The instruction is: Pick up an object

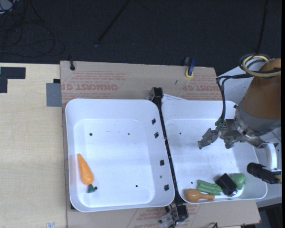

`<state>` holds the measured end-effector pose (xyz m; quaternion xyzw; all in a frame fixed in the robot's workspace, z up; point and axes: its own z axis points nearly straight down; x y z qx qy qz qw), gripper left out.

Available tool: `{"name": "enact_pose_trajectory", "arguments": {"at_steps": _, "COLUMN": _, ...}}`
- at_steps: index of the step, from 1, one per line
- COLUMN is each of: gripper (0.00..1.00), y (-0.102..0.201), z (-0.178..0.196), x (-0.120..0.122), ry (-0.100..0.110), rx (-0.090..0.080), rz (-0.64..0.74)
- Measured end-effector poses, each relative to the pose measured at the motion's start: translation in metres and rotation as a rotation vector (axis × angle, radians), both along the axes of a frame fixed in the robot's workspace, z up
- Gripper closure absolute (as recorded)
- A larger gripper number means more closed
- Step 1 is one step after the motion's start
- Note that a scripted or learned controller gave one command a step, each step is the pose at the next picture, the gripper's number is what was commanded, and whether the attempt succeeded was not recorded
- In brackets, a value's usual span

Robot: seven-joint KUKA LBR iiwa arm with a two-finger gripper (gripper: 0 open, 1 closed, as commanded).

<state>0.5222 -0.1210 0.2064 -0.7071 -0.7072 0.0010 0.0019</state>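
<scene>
Gripper (208, 140) hovering over right bin (190, 127), toward its middle; finger state too small to tell. Nothing visible held. Candidate objects clustering at near edge of right bin: green piece (209, 186), black block (226, 183), orange-tan piece (197, 195), touching or overlapping. Carrot (84, 170) lying alone in left bin (109, 115), near-left corner. Judgement: cluster looking awkward; going for outermost piece, descending straight, avoiding bin wall.
</scene>
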Motion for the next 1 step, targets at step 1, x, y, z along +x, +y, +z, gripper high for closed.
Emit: {"name": "enact_pose_trajectory", "arguments": {"at_steps": 1, "gripper": 0.0, "y": 0.0255, "z": -0.0985, "x": 0.083, "ry": -0.001, "rx": 0.0, "rz": 0.004}}
